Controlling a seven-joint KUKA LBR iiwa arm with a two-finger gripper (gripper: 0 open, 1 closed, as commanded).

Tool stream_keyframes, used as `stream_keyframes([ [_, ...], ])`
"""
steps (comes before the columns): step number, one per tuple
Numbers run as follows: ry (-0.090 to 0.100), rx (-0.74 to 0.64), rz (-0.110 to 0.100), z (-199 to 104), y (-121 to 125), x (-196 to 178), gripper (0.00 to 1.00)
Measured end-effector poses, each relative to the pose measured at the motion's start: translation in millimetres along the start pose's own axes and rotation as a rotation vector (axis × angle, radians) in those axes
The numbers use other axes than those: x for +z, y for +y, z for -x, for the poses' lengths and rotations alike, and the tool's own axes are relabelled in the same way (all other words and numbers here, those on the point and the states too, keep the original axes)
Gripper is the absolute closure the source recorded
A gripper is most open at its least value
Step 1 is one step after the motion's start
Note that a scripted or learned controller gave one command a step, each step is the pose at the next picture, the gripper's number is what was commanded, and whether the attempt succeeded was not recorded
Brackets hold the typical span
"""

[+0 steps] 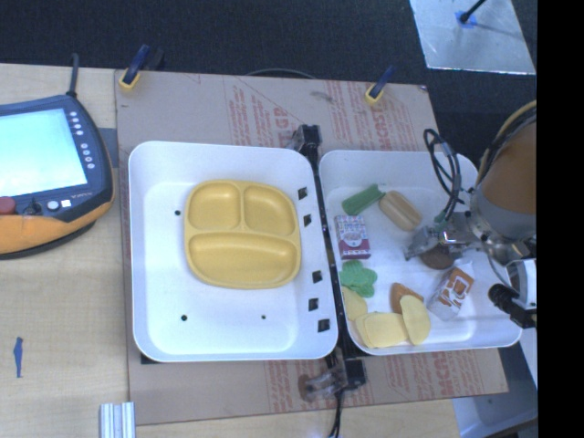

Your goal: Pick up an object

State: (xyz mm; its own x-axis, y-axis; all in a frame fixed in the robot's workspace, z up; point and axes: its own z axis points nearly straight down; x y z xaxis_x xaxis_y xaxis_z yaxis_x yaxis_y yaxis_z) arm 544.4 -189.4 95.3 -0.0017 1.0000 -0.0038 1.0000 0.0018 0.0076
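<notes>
A brown object (439,256) is lying in the right bin (411,164), under the gripper (436,241); its grasp is impossible to judge. A packet (453,289) is sitting beside it, a bun (400,210) beyond.

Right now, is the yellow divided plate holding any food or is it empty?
Empty. The yellow plate in the left bin shows bare compartments; the toy foods lie in the right bin.
</notes>
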Motion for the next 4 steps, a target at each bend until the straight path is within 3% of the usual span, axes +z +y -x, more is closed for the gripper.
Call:
stream_keyframes([
  [1,0.000,-0.005,-0.001,-25.0,46.4,0.3,0.00],
  [2,0.005,0.007,-0.015,26.0,-71.7,-38.3,0.00],
  [3,0.001,-0.011,-0.003,-44.7,0.4,3.0,0.00],
  [4,0.000,-0.005,-0.001,-2.5,60.9,1.1,0.00],
])
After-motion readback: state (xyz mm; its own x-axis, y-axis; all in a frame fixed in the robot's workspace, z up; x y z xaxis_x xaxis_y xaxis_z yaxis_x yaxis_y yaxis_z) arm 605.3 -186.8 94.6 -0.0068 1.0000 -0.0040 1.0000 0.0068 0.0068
